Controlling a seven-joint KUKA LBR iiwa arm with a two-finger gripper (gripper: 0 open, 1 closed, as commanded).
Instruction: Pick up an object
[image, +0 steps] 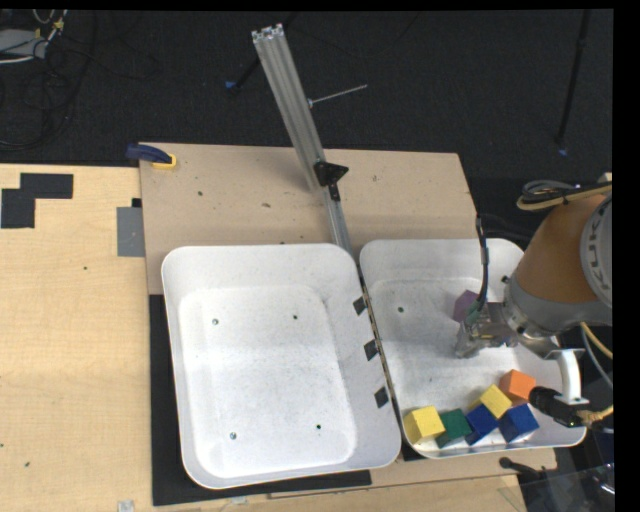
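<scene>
Resting in the right bin (420, 270), the gripper (468, 342) sits beside one purple block (466, 303); its state cannot be told. Six blocks (478, 415) are clustered near.

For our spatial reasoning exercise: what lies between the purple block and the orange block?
In the camera view, the gripper stands between the purple block and the orange block.

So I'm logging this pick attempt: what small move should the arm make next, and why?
Probably shift slightly toward the purple block, then descend. The gripper sits low in the right bin, just beside that block, while the other blocks cluster in the near corner, farther off.
</scene>
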